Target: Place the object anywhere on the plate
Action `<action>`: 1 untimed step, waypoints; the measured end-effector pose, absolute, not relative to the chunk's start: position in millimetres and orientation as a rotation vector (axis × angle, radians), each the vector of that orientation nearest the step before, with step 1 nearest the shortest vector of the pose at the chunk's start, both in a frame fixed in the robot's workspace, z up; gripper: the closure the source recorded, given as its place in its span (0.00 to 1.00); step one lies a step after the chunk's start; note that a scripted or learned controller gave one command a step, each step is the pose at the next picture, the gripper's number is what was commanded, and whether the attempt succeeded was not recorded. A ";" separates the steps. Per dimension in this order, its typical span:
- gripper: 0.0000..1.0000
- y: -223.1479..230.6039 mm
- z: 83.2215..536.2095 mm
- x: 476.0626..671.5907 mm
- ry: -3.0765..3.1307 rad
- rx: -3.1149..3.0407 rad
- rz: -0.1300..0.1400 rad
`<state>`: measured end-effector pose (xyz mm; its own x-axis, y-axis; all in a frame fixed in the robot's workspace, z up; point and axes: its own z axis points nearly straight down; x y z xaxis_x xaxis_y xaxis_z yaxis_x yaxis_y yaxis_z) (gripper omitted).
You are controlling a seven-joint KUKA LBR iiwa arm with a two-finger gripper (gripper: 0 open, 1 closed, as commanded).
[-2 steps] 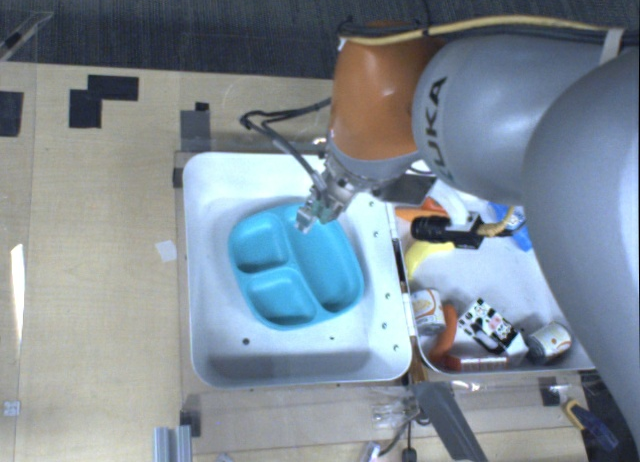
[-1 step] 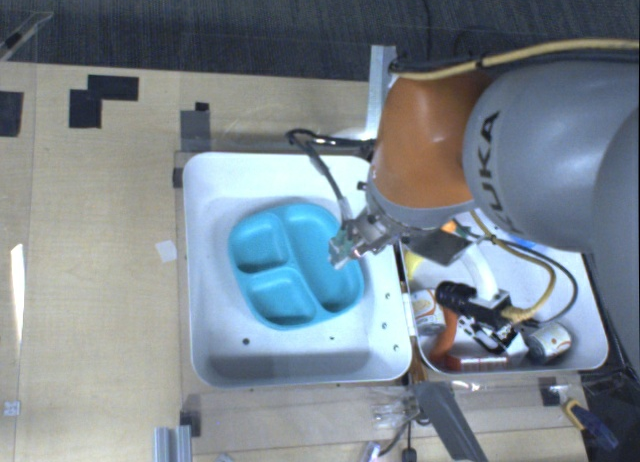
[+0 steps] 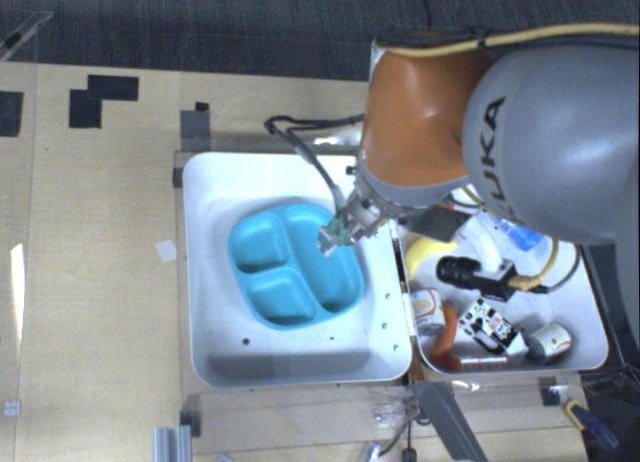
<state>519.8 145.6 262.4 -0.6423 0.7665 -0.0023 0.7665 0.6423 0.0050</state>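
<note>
Left bin (image 3: 200, 280): white and shallow, it takes up the left half of the bench and holds the plate.
Plate (image 3: 290, 270): blue, with three compartments. It lies flat near the bin's centre, turned slightly askew.
Gripper (image 3: 338, 233): hangs over the plate's rim at about 2 o'clock from the plate's centre. It points down and to the left. Whether it is spread or pressed together cannot be told from this angle.
Grey-green bit (image 3: 331, 240): a small piece right at the gripper's tip, above the plate's 2 o'clock compartment edge. Whether it is the task's thing or part of the gripper cannot be told.
Arm (image 3: 520, 110): grey with an orange band. It enters from 3 o'clock and covers the upper part of the right bin.
Right bin (image 3: 590, 350): white, it touches the left bin along their shared wall.
Yellow item (image 3: 428, 250): in the right bin, at 3 o'clock from the gripper and near it.
Red stick (image 3: 450, 332): lies at 5 o'clock from the gripper, near the shared wall.
Patterned box (image 3: 488, 322): black and white, just beside the red stick.
Silver cylinder (image 3: 550, 340): at 3 o'clock from the patterned box.
</note>
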 end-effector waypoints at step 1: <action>1.00 186.2 235.8 522.5 2.748 1.518 0.004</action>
<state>522.5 186.2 235.8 -0.5322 0.8466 -0.0004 0.8466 0.5322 0.0033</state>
